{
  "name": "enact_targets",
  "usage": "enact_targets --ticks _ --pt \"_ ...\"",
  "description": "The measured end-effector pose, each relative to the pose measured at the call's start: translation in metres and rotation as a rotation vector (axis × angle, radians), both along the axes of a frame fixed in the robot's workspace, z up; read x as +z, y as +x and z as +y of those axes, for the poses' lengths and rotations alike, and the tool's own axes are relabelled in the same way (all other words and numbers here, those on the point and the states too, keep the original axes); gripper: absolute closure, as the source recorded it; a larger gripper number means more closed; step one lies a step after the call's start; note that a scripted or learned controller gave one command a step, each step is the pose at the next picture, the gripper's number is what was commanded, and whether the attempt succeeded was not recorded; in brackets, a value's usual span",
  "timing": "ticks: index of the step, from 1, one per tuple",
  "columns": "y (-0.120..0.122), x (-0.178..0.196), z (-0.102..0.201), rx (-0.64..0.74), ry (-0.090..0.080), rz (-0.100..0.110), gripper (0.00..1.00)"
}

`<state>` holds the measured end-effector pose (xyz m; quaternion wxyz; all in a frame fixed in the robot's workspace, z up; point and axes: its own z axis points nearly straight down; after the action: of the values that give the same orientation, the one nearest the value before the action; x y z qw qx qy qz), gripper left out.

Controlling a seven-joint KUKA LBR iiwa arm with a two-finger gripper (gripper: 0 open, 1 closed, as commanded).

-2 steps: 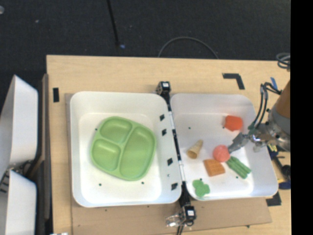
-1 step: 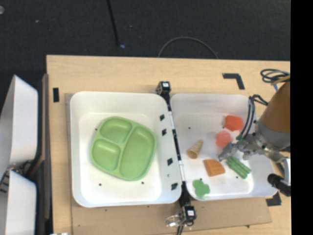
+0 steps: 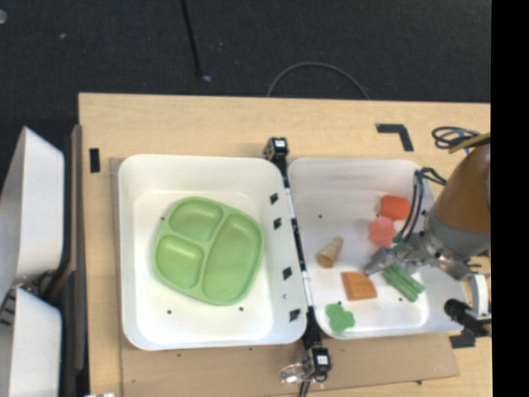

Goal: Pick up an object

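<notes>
Floor: dark, running behind the far edge of the pale wooden table [image 3: 207,126].
Table margins: bare wood shows as a wide strip along the far side and narrower strips at the left and near edges of the bins.
Left bin [image 3: 136,321]: holds a green divided plate [image 3: 208,250] near its middle, with white floor open all round it up to the rim.
Right bin [image 3: 331,176]: things crowd its right and near parts; the far left part is open white floor.
Objects: an orange block [image 3: 394,206] and a pink piece [image 3: 382,231] lie towards the right wall; a tan cone [image 3: 330,251] sits near the middle; an orange wedge [image 3: 359,285], a green stick [image 3: 403,284] and a green leafy piece [image 3: 339,318] lie towards the near rim.
Arm: enters over the right bin's right wall.
Gripper [image 3: 387,260]: low beside the green stick and below the pink piece; I cannot tell whether it is apart or together.
</notes>
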<state>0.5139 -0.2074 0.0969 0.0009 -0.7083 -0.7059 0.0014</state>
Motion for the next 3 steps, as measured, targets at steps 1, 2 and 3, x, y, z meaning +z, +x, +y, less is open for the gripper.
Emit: enact_targets --ticks 1,2,3 --pt "0.001 0.01 0.0 -0.003 0.004 0.001 1.0" --pt "0.005 0.05 0.0 0.008 0.0 -0.004 1.0" --pt "0.009 0.091 0.004 0.007 -0.001 -0.005 1.0"
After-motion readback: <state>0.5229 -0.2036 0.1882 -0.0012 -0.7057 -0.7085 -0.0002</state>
